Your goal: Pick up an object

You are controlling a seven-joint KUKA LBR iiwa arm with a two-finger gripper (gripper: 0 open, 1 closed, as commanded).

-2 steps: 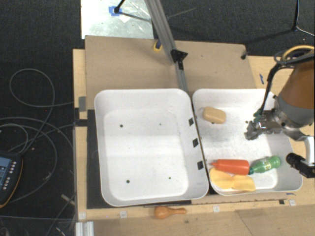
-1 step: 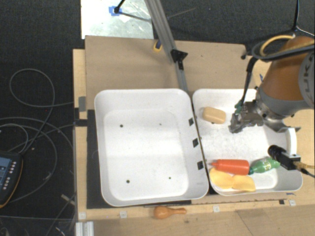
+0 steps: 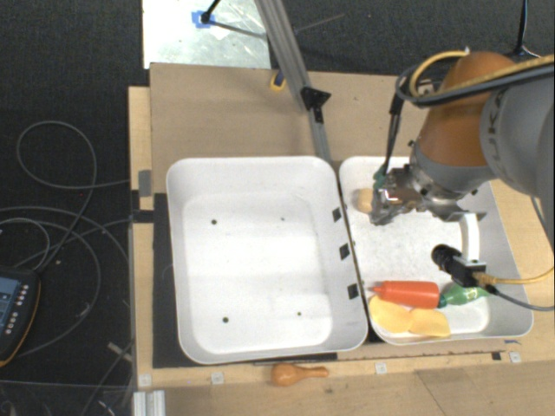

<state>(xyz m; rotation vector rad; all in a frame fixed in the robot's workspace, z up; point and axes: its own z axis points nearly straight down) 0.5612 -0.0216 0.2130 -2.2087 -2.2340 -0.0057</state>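
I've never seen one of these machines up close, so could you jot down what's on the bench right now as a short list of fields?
arm: grey with orange band, reaching in from the right
pincer: low over the right bin's upper left part
left bin: white, shallow
right bin: white, holds several items
carrot: near front edge of right bin
yellow pieces: just in front of the carrot
tan item: beside the pincer
outside bins: tan pear-shaped toy on the bench in front

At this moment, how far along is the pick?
Done: the arm has reached over the right bin, with the gripper low near a small tan object at its far left corner. In hand: nothing visibly lifted. Left: grasp and raise something; the carrot and yellow pieces lie at the near edge.
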